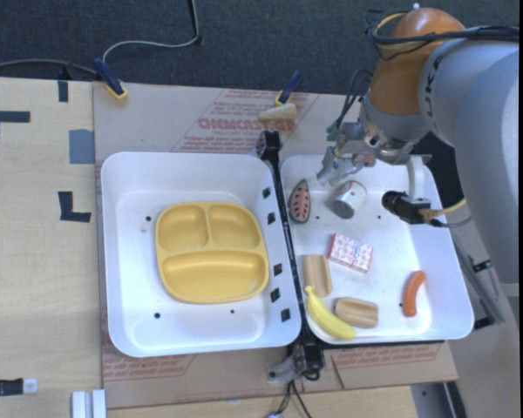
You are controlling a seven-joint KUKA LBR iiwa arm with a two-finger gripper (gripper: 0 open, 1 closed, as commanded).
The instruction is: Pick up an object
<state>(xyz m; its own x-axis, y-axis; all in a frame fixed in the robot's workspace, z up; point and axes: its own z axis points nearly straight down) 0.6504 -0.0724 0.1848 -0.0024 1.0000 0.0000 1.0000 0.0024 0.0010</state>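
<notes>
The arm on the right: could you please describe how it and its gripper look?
The arm is bulky, smooth and light grey, with a rounded orange band above the wrist. Thin dark cables loop around the orange section. The gripper is small, metallic grey.

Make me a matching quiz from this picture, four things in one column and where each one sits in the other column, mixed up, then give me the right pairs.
Things:
1. yellow divided plate
2. banana
3. sausage
4. watermelon slice

Places:
A. right bin, near its right wall
B. middle of the left bin
C. right bin, upper left, by the divider between the bins
D. right bin, near the front edge, beside a bread roll

Pairs: 1-B, 2-D, 3-A, 4-C
</notes>
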